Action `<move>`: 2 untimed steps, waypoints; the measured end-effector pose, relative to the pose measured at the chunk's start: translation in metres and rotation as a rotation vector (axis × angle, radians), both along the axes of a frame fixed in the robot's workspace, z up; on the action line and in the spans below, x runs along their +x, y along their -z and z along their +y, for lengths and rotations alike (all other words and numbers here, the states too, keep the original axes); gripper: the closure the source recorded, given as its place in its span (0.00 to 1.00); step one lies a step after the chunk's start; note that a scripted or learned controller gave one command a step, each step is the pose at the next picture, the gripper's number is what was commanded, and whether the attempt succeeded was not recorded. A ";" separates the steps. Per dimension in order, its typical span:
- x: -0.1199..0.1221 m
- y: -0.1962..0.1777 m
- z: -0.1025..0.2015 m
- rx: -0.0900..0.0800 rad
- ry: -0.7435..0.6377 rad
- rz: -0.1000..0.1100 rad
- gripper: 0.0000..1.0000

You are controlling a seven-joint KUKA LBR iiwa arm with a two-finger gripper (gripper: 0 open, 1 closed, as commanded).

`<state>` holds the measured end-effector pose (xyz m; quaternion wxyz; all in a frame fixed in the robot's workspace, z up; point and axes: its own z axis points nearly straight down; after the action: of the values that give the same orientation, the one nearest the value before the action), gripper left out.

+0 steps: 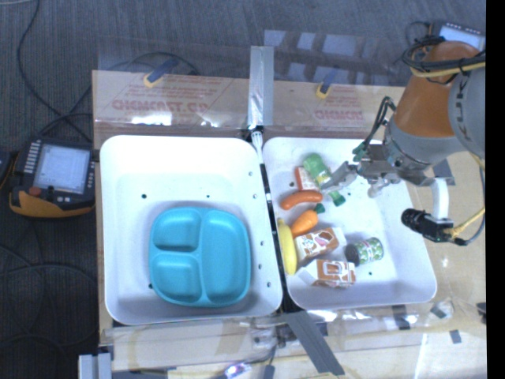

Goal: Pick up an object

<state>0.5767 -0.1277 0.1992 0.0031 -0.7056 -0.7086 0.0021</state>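
Note:
The right bin (410, 279) holds several toy foods. A green bottle (315, 166) and an orange packet (303, 179) lie at the back. An orange sausage (301, 200) and a carrot (304, 222) sit below them. A yellow banana (286, 247) lies along the left wall, beside a brown carton (317, 243). A green can (366, 250) and an orange box (334, 272) are near the front. My gripper (357, 177) hangs low over the bin's back middle, just right of the green bottle, with a small green piece (338, 199) below it. Nothing shows in its grasp.
The left bin (126, 172) carries a blue divided plate (197, 255). A handheld pendant (51, 176) lies on the floor to the left. A black cable fitting (422, 222) hangs from the arm over the right bin's right edge.

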 end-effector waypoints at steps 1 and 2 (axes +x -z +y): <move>0.051 0.107 -0.039 0.001 -0.181 -0.005 0.00; 0.083 0.112 -0.003 -0.006 -0.383 0.010 0.00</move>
<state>0.6599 -0.1311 0.0870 0.0041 -0.5577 -0.8300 0.0083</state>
